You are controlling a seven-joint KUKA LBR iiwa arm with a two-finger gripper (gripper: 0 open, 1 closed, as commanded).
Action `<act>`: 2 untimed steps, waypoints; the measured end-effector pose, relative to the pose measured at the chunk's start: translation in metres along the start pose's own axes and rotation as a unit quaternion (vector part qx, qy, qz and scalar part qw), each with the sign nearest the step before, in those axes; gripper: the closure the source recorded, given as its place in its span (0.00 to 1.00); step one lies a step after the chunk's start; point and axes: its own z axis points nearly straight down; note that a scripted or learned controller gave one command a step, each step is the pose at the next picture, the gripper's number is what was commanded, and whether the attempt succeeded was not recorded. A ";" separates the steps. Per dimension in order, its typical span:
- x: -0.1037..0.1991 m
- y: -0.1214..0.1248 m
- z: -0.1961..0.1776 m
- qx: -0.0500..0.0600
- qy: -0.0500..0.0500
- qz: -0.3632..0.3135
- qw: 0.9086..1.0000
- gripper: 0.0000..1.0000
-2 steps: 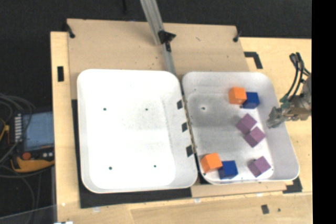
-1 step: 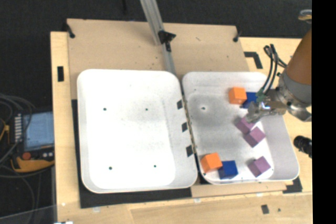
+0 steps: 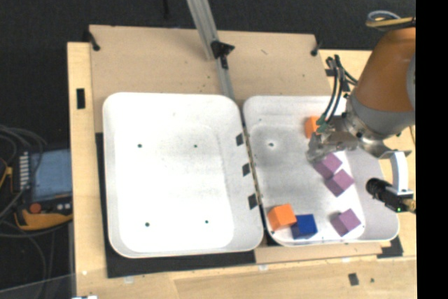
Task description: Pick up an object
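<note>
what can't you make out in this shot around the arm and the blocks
- Jaws: their state is lost in the dark wrist hardware, camera view.
- Orange block near the gripper: partly covered by the arm.
- Purple block under the gripper: unclear whether touched.
- Arm: cut off by the right edge.

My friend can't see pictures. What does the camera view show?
A grey and orange robot arm reaches from the right, its gripper low over the right white bin. That bin holds purple, orange and blue blocks.
</note>
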 end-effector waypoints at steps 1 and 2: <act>0.045 0.015 -0.009 -0.001 0.000 0.000 1.000 1.00; 0.092 0.038 -0.016 -0.001 0.000 -0.001 1.000 1.00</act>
